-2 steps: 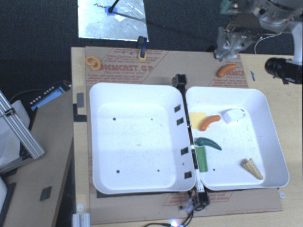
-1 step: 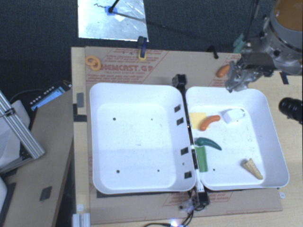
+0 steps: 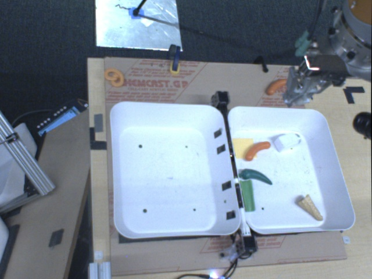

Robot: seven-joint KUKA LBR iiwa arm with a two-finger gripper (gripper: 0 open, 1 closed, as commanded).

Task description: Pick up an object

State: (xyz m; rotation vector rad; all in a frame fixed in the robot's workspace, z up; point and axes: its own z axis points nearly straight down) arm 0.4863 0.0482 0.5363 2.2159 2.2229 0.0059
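Overhead, the gripper (image 3: 299, 89) hangs just beyond the right bin's (image 3: 334, 156) far edge; whether it is parted or closed cannot be told. An orange sausage-shaped object (image 3: 257, 150) lies nearest, best approached straight down along its width.

bench (image 3: 157, 80) with printed brown board, two white bins (image 3: 168, 115) side by side, orange ring (image 3: 114, 77)

Grey metal arm (image 3: 354, 25), orange band near top edge, black cable, small metallic claw (image 3: 299, 92).
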